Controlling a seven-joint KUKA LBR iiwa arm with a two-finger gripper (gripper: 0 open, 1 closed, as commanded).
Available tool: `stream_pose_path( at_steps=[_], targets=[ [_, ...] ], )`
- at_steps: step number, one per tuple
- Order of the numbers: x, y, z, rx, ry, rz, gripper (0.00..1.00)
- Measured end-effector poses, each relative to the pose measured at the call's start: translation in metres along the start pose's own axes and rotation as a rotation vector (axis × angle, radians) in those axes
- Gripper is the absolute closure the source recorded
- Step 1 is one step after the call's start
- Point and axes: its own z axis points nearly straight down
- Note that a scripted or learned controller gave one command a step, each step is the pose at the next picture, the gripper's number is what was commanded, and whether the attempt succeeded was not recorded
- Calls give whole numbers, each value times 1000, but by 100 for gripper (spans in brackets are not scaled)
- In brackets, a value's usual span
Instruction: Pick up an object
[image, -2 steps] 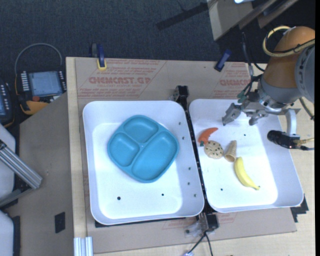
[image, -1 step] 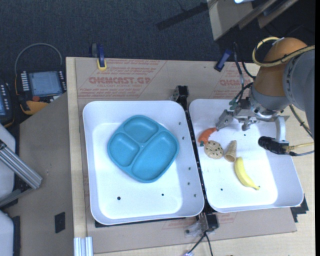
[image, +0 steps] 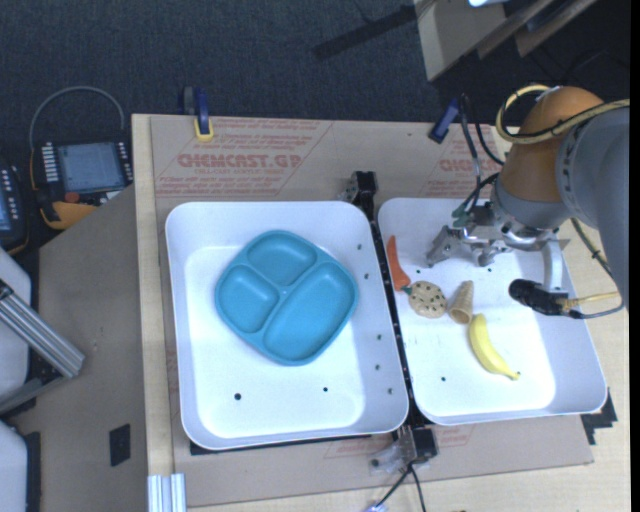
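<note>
The right bin (image: 560, 385) holds an orange carrot (image: 396, 262) by its left wall. Beside the carrot lie a round chocolate-chip cookie (image: 427, 298), a tan ice-cream cone (image: 461, 301) and a yellow banana (image: 490, 347). My gripper (image: 462, 254) hangs over the back of this bin, just behind the cone and cookie. It is open, its metal fingers spread, with nothing between them. It touches none of the objects.
The left bin (image: 200, 390) carries a blue divided plate (image: 286, 296) in its middle. A black divider with clamps (image: 386, 300) runs between the two bins. The grey arm with its orange band (image: 550, 150) comes in over the right bin's back right corner.
</note>
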Motion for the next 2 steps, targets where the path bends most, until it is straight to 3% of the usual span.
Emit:
stream_pose_path(
  at_steps=[1,2],
  targets=[
    [1,0,-11,-2,1,0,100],
    [11,2,-67,-8,-1,-1,100]
  ],
)
